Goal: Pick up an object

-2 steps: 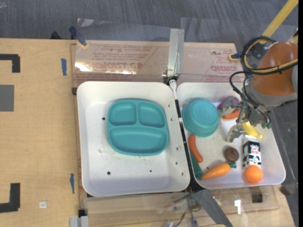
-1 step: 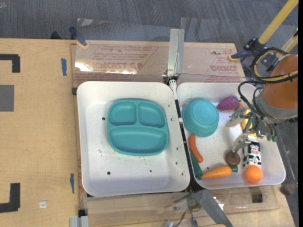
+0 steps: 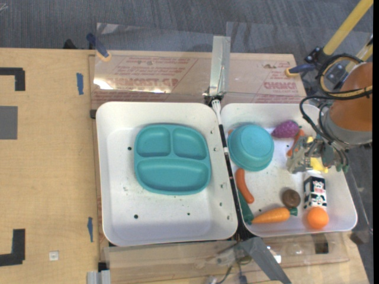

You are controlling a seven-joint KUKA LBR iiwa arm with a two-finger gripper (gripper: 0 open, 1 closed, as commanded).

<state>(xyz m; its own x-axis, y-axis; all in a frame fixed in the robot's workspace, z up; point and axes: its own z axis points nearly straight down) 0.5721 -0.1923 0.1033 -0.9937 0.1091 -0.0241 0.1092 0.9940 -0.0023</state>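
One grey two-finger gripper [image 3: 309,158], jaw state impossible to tell, hovers in the right white bin [image 3: 349,218] beside a small cow-print carton [image 3: 316,193], likely approaching; descent and closing remain.

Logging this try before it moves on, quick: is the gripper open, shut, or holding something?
Gripper: cannot be told; it sits low over the right bin.

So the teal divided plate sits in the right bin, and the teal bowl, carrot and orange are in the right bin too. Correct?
Not quite. The camera view shows the teal divided plate in the left bin, alone. The teal bowl, carrot and orange are indeed in the right bin.
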